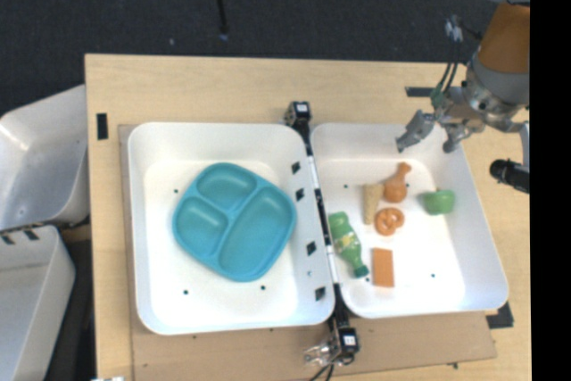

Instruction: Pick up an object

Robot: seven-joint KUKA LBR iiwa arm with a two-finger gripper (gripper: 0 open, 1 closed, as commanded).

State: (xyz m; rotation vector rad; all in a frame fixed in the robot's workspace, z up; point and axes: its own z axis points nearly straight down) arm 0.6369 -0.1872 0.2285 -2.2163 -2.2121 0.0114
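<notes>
at right of frame, right bin (473, 277), shallow and white, touching left bin (143, 281) along a shared middle edge studded with black clips. in upper right of frame, gripper (434, 132) hanging over the right bin's upper rim, fingers spread wide, nothing between them; grey arm (504, 40) with its orange band rising behind toward the frame's right edge.

in the right bin's middle, a loose cluster of small things: orange figure (398, 182) uppermost, just below the gripper yet apart from it; orange ring (388, 221) directly beneath the figure, nearly touching; tan stick (369, 203) upright just left of those two; green cup (437, 202) to the right, a small gap away from the ring. lower down, orange block (382, 268), and beside it green bottle (346, 243) lying slantwise close against the middle edge, very little room on that side. bare white floor across the bin's lower right corner and along the right wall; a bare strip also along the upper rim under the gripper.

in the left bin, blue divided plate (235, 221), taking up the centre, white margin all around, widest along the bottom and left edges.
</notes>
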